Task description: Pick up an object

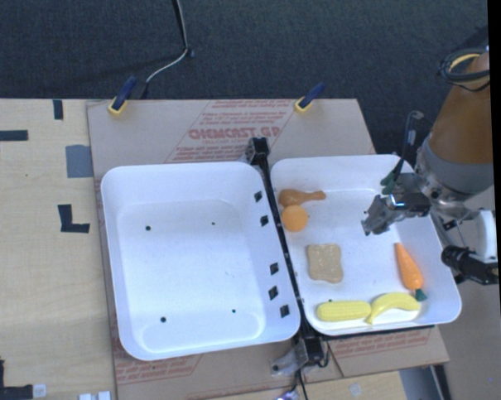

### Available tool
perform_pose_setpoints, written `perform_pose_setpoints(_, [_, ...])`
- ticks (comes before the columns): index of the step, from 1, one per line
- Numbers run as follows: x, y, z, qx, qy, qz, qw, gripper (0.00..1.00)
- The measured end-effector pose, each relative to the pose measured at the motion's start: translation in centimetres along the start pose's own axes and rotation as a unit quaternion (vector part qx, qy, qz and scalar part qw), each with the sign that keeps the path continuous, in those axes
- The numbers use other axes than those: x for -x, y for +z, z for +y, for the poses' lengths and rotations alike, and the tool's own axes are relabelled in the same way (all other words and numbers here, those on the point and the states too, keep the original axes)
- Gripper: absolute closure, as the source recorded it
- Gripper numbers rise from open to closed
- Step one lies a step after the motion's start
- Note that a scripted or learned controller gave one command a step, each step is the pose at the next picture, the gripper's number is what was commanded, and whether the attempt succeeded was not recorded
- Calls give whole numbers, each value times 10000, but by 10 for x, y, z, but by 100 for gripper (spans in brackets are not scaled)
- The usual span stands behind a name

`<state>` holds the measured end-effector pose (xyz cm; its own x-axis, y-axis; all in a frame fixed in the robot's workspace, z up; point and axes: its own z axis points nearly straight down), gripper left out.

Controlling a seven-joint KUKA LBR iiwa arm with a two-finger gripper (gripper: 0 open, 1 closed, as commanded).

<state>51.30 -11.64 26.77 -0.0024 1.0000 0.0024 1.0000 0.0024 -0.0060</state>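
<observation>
Even bright overhead light, faint soft shadows, white bins [117, 192] slightly washed out, mild overall blur

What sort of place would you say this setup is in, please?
Probably a robotics lab bench for grasping trials: two white bins clamped on cardboard, toy foods like a carrot and corn, and a gripper above them.

Open floor [355, 232] — between toast [324, 262], carrot [409, 267]

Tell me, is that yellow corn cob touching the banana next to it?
Touching. In the camera view, the corn cob and the banana meet end to end along the right bin's near wall, with no white gap between them.
</observation>
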Motion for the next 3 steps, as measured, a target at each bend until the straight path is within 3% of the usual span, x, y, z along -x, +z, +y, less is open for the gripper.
perform_pose_setpoints(1, [-68, -29, -30, 28, -28, -1, 10000, 100])
perform_pose_setpoints(2, [-120, -86, 1, 61, -28, -8, 10000, 100])
perform_pose_setpoints(3, [-165, -88, -6, 29, -17, -9, 10000, 100])
